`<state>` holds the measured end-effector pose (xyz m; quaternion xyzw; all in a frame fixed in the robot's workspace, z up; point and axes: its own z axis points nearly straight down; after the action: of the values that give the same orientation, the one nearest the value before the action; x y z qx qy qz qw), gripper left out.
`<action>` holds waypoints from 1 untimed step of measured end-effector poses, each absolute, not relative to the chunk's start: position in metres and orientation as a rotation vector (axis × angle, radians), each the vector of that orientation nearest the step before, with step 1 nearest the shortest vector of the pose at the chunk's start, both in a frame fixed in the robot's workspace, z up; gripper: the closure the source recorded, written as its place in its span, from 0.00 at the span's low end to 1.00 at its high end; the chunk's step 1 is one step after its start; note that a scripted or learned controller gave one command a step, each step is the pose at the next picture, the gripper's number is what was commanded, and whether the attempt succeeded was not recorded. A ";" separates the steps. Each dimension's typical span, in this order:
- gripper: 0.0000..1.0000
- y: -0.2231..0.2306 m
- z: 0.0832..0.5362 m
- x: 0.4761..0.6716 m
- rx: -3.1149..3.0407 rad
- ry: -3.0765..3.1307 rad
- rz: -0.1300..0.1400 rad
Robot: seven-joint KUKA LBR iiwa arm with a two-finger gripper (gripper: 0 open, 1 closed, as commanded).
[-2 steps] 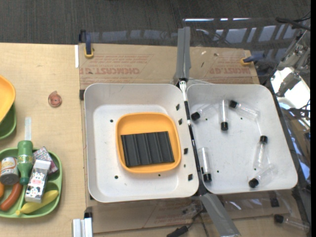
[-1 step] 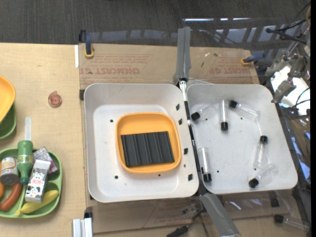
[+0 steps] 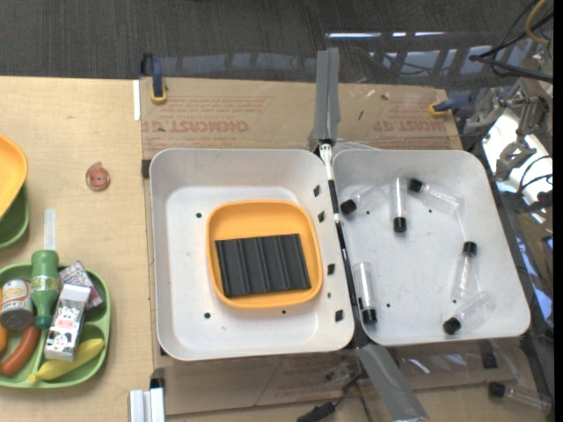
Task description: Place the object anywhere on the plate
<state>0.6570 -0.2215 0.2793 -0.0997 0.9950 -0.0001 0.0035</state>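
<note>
An orange square plate (image 3: 264,214) sits in the middle of the left white bin (image 3: 176,262). A black ridged rectangular object (image 3: 264,265) lies flat on the plate, inside its rim and slightly toward the near edge. Several clear plastic tubes with black caps are scattered in the right white bin (image 3: 493,236), among them one upright in the picture (image 3: 398,207), one along the left wall (image 3: 365,293) and one at the right (image 3: 464,266).
On the wooden table to the left stands a green tray (image 3: 88,359) of toy food. An orange dish (image 3: 9,178) sits at the left edge and a small pink disc (image 3: 98,177) lies nearby. Cables and metal framing (image 3: 519,148) crowd the far right.
</note>
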 end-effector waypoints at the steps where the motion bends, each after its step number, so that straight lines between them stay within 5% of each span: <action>1: 0.00 -0.222 0.312 0.660 -0.691 3.057 -0.001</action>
<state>0.6603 -0.2216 0.3120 -0.2205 0.9754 -0.0004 0.0037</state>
